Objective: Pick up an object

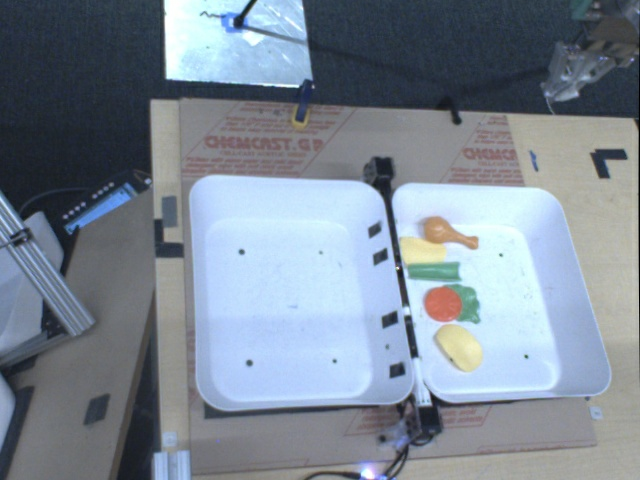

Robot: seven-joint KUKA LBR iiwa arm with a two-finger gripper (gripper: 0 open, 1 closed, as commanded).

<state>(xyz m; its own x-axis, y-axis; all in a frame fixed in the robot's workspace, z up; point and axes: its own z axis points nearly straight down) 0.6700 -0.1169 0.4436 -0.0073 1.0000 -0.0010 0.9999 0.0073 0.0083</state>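
Gripper top right, open or closed unclear, well below-left of it one brown drumstick, one yellow-green corn, one red tomato, one yellow lemon, two white bins.

This is a robotics lab, no question. Two shallow white bins sit clamped side by side on a bench covered in a board printed with a maker's name. A metal plate lies on dark carpet beyond it, cables trailing across. Aluminium framing stands at the left beside a small control box. Toy food, a plastic drumstick among it, serves as test pieces.
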